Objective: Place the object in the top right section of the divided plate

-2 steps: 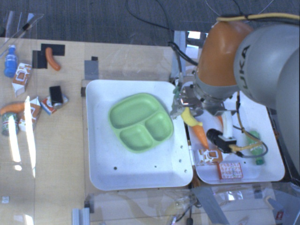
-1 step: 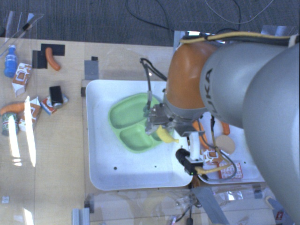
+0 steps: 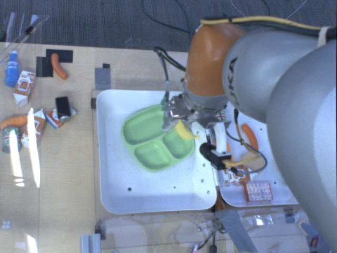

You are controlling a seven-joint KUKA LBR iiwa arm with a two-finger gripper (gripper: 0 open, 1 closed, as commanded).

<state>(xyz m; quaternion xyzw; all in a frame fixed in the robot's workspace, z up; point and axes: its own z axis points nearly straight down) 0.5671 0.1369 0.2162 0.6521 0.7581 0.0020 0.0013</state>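
Yellow object at the plate's right edge, release pending.
The gripper (image 3: 179, 124) hangs over the green divided plate (image 3: 145, 141), centre frame; its fingers appear closed on the yellow object (image 3: 184, 131), which sits above the plate's right-hand section, seemingly not yet released.

Beneath the gripper (image 3: 179, 121), the green divided plate (image 3: 152, 141) looks smooth, matt plastic; the white bin (image 3: 113, 183) under it looks glossy plastic.

A light green divided plastic plate (image 3: 152, 138) lies in the left shallow white bin (image 3: 121, 188), toward its twelve o'clock side. The grey arm's two-finger gripper (image 3: 179, 121) hangs over the plate's two o'clock edge, with a small yellow object (image 3: 184, 131) right beneath it. An orange sausage-shaped toy (image 3: 249, 136) lies in the right white bin (image 3: 274, 198), at three o'clock of the plate.
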